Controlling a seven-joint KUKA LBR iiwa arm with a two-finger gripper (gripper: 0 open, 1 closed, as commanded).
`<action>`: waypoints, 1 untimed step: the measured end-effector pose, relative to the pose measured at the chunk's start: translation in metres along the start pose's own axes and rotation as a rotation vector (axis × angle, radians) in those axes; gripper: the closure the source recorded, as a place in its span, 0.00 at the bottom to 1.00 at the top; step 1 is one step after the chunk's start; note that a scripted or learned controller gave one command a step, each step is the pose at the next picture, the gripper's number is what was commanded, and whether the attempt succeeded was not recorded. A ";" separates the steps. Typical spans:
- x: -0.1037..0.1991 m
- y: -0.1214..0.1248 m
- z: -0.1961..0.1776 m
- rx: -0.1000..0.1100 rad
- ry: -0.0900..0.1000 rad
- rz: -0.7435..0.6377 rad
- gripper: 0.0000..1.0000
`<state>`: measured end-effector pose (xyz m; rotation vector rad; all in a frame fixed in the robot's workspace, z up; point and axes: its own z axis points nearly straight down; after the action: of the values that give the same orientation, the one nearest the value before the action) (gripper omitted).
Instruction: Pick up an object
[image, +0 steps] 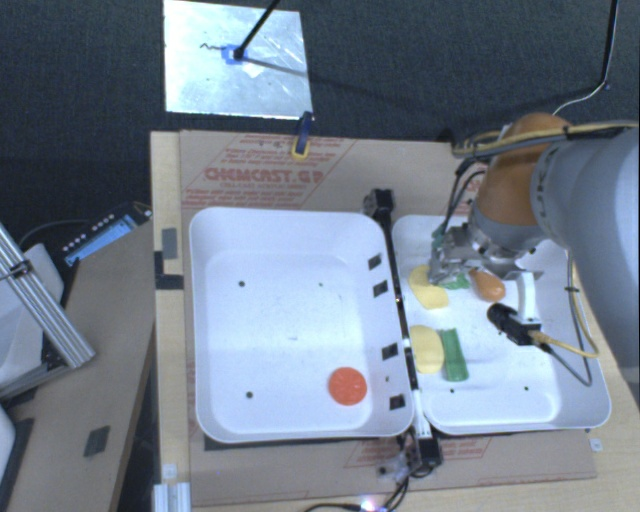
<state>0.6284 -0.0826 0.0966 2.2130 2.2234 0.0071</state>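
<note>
Lining up a pick in the right bin

Left to right: the orange disc lies near the left bin's front right corner; in the right bin, near its left wall, sit two yellow pieces and a green block. My gripper hovers just above the rear yellow piece; whether it's open I can't tell. I'd descend straight and centred, clear of the orange object beside it.
</note>
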 end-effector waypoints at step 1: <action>0.000 0.000 0.000 0.001 0.000 0.000 0.00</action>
<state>0.6283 -0.0827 0.0962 2.2134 2.2237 0.0064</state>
